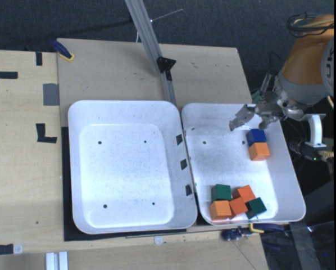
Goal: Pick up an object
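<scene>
- The arm (305, 61) reaches in from the right of the frame, and its end effector (251, 116) hovers over the upper part of the right bin (213, 151).
- Its two fingers stand apart, with nothing between them; one finger (240, 118) points left and down toward the bin floor.
- Just below it, at the right of that bin, a blue block (256, 135) sits touching an orange block (259, 151).
- At the bin's lower edge lies a tight cluster: a green block (221, 192), an orange cube (220, 209), another orange piece (245, 194) and a dark green block (256, 206).
- The left bin (126, 162) lies beside it on the tabletop (100, 72).
- Judged from this, nothing is picked up yet. The approach looks partly done: lowering, closing and lifting remain, with the blue block the nearest candidate.
</scene>
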Robot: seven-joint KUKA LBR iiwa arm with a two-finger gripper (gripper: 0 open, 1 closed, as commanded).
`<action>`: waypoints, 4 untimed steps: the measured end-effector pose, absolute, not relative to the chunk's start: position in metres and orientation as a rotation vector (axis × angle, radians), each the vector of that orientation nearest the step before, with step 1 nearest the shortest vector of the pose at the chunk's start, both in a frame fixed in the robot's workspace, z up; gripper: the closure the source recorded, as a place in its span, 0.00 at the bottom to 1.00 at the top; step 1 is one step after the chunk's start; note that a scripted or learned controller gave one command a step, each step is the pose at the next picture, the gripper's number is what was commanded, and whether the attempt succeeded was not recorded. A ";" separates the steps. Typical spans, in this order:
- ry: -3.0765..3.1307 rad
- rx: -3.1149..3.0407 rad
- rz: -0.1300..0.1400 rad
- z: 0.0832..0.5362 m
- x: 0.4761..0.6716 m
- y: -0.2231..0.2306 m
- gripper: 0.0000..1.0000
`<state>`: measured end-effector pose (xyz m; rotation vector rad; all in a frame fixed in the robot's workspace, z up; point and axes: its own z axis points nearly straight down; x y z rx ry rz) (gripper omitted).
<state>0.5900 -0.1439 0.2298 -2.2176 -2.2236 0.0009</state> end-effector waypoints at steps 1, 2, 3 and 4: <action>-2.224 -2.217 0.001 0.230 0.590 -0.144 0.00; -2.220 -2.217 0.007 0.184 0.590 -0.138 0.00; -2.219 -2.216 0.009 0.120 0.592 -0.138 0.00; -2.221 -2.216 0.007 0.089 0.591 -0.138 0.00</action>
